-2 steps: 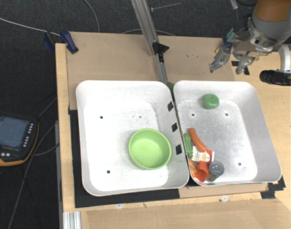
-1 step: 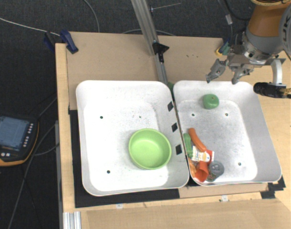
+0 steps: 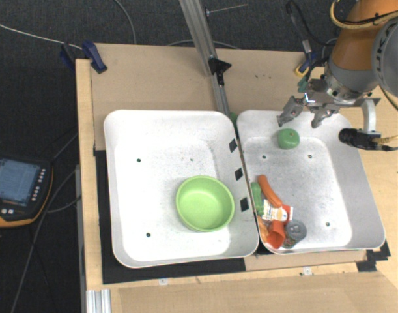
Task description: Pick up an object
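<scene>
Claw [image 3: 307, 114]: spread apart, grasping nothing, above the right bin [image 3: 342, 194] far edge.
Green ball [image 3: 288, 138]: in this bin, near the claw, at 7 o'clock from it.
Orange packet [image 3: 275, 215]: partly hides a grey thing [image 3: 294, 229], hard to identify.

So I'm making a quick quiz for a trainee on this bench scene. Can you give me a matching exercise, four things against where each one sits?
Things:
1. green bowl
2. small green round object
3. orange packet
4. gripper

Places:
A. far end of the right bin, lying alone
B. left bin, near its right wall
C. above the far edge of the right bin
D. near left corner of the right bin, in a small pile

Pairs: 1-B, 2-A, 3-D, 4-C
</scene>
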Motion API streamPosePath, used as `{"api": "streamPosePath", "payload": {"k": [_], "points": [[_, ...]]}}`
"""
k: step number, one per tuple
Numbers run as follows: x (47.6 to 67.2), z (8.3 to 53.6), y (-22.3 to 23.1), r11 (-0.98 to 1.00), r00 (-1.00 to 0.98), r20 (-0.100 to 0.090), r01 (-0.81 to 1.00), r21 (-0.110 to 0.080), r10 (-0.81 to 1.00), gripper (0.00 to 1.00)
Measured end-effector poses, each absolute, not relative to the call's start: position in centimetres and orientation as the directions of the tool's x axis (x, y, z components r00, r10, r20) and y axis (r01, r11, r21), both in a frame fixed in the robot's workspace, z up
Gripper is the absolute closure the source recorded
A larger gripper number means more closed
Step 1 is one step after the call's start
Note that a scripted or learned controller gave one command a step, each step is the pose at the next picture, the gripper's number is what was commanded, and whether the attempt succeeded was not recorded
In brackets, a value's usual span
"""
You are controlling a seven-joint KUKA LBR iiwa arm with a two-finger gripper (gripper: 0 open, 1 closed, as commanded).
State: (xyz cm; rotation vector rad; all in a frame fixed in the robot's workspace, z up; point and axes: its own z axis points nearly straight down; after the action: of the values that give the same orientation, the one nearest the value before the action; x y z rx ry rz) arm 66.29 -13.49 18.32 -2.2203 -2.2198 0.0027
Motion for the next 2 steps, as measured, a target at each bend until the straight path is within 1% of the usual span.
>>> {"api": "streamPosePath", "payload": {"k": [1,2], "points": [[65.9,13.3,-12.5,0.001,-0.001,0.001,1.0,-0.003,1.0,0.0],[66.0,14.6,-12.6,0.001,-0.001,0.0,1.0,0.002,1.0,1.0]]}}
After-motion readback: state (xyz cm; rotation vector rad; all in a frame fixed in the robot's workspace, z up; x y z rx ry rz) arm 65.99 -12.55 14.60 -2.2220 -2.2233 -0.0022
